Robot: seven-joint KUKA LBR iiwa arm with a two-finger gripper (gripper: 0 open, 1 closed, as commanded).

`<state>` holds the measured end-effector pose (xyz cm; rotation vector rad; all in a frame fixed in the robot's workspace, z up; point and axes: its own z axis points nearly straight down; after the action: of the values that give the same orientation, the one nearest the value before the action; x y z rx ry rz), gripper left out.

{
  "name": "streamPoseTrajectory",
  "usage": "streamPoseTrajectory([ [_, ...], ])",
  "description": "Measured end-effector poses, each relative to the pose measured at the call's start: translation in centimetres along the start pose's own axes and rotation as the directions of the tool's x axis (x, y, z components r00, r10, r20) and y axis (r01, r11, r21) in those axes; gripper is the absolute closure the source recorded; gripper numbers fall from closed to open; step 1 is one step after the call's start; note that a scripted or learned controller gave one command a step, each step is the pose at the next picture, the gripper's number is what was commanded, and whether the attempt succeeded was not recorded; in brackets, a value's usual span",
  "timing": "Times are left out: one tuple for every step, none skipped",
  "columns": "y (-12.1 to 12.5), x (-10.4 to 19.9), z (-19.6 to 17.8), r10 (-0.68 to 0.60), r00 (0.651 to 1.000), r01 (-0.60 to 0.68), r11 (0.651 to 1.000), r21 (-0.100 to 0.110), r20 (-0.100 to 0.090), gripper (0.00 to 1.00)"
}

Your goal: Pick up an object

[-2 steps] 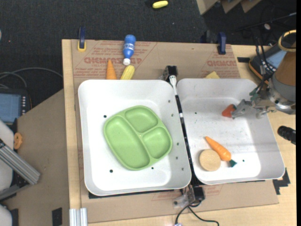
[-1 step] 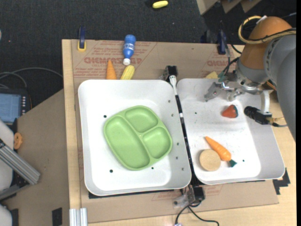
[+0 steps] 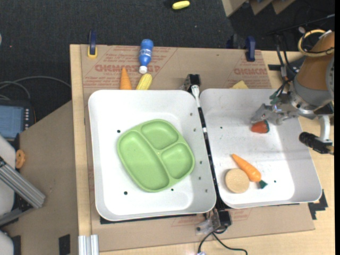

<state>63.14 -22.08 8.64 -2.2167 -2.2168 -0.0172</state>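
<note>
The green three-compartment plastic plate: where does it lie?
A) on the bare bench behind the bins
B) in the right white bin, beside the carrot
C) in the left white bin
C: the green three-compartment plastic plate lies flat in the left white bin.

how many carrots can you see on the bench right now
2. One carrot lies in the right bin, beside a round tan disc. Another carrot lies on the cardboard behind the left bin.
</note>
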Motion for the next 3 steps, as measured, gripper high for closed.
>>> streamPoseTrajectory([
  [-2.9,3.2,0.2,-0.002,1.000,0.002,1.000,0.007,0.009,0.00],
  [3.8,3.0,0.1,-0.003,1.000,0.003,1.000,-0.003,0.014,0.00],
  [-2.6,1.9,0.2,0.003,1.000,-0.003,1.000,0.009,0.011,0.00],
])
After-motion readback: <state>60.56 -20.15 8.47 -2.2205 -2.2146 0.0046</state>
